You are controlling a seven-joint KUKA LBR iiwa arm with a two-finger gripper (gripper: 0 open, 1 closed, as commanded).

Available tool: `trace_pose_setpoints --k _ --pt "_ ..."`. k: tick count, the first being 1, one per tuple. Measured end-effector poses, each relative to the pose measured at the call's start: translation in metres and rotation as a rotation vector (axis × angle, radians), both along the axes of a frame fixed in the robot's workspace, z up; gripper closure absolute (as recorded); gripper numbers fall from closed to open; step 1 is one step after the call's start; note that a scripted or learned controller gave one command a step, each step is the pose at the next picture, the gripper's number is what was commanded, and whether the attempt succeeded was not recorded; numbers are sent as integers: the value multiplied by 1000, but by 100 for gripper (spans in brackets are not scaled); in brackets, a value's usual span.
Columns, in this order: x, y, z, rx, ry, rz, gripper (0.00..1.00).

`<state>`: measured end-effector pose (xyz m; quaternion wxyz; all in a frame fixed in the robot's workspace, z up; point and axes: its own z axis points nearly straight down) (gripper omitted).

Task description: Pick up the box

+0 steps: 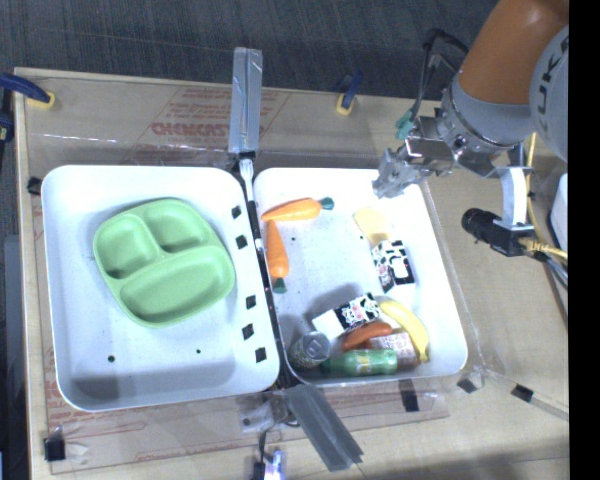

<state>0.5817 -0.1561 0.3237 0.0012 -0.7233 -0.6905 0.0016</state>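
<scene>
Although the claw hangs over the far right corner of the right bin, I cannot tell how it is set, and nothing shows in it. Well to its left, the left bin bears a green divided plate. Below the claw and near it lies the box, a small black-and-white carton with a cow-like pattern; a second carton like it lies further down, touching the banana. Both are probably light, stiff card, a little slick and apt to dent, so a grip across the narrow sides of the nearer one, which lies free, seems best. Its print is too small to read. Faint red lettering on the bench far to the claw's left is likewise illegible. Two carrots lie to the lower left.
</scene>
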Motion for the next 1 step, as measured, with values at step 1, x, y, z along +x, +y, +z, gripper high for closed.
trace_pose_setpoints --k 1 --pt "-59 18 -68 1 3 1 100"
